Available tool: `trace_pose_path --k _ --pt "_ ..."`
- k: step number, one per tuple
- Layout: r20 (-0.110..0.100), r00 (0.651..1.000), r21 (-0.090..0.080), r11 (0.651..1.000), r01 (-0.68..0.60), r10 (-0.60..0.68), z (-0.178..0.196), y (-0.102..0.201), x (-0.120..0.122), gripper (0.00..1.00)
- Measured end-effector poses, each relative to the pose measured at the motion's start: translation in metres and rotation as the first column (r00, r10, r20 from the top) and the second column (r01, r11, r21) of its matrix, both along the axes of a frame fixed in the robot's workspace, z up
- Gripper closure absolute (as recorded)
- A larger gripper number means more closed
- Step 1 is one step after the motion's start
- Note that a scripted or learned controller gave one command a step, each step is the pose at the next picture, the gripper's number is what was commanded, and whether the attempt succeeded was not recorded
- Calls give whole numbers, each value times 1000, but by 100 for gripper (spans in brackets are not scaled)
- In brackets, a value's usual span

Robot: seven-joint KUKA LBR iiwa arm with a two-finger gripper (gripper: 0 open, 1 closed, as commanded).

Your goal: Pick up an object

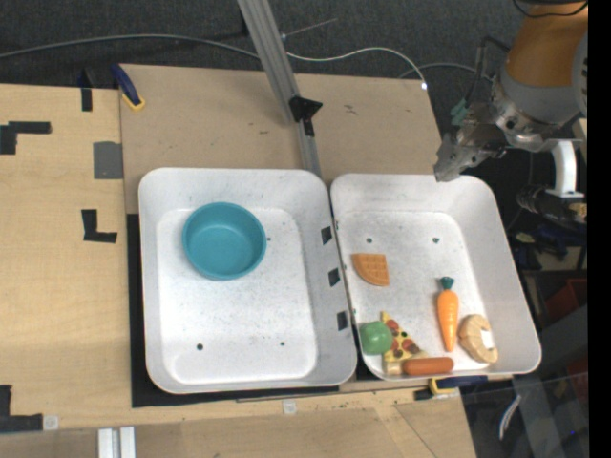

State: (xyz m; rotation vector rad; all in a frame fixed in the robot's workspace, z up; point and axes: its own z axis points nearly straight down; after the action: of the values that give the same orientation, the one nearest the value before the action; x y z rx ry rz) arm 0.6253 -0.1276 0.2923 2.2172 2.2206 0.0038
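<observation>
The right bin (477,208) holds several toy foods: an orange waffle piece (371,268), a carrot (448,315), a bread roll (476,338), a green apple (375,336), a pizza slice (398,342) and a red sausage (427,366). In the left bin (158,256) sits a blue bowl (224,240). My gripper (449,168) hangs at the far right corner of the right bin, above its rim and well away from the foods. Nothing shows between its tips.
A grey metal pole (272,51) slants down from the top to the gap between the bins. Cables run across the dark floor at the back. Black tape marks lie on the wooden bench at the left.
</observation>
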Motion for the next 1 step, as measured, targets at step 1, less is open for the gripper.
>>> trace_pose_path --k 1 --pt "-5 1000 2 1000 -4 4 -3 49 -2 100"
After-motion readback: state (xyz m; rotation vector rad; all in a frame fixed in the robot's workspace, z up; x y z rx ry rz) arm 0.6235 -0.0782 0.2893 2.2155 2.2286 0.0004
